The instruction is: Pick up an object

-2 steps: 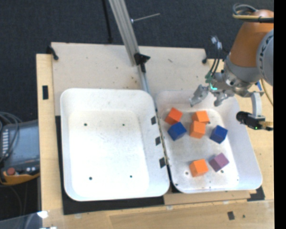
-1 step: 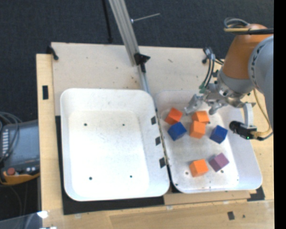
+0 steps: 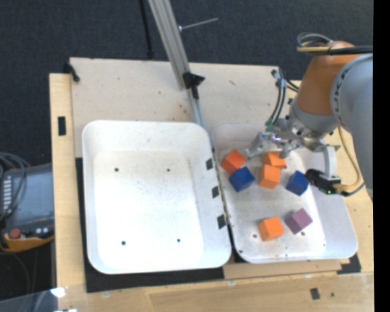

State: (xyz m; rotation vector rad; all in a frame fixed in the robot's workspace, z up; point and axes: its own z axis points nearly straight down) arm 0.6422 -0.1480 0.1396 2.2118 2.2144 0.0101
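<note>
Nearest the camera, in the right bin point(image 3: 338, 239), an orange cube point(image 3: 270, 228) sits near the front edge with a purple cube point(image 3: 299, 220) just beside it on its right, the two close but apart. Further back, a blue cube point(image 3: 241, 178) lies near the bin's left wall, touching or almost touching an orange-red cube point(image 3: 233, 160) just behind it. Mid-bin, an orange block point(image 3: 270, 175) sits between that blue cube and a second blue cube point(image 3: 298, 182) on the right. Right behind the orange block, another orange cube point(image 3: 273, 159) sits directly under the gripper point(image 3: 273, 149). The gripper is low over this cube, metal fingers point(image 3: 259, 149) spread to either side of it. Can't tell if the pincer is apart, together or clamped on the cube; the wrist blocks the view. The left bin point(image 3: 97, 142) sits side by side with the right bin, touching along the middle. The grey arm point(image 3: 354, 90) with orange band point(image 3: 318, 83) comes in from the right, above the right bin's back corner. Cables point(image 3: 331, 184) hang off the wrist over the bin's right rim. Farthest back, a slanted aluminium rail point(image 3: 169, 34) runs up from the bench point(image 3: 117, 90) between the bins.
</note>
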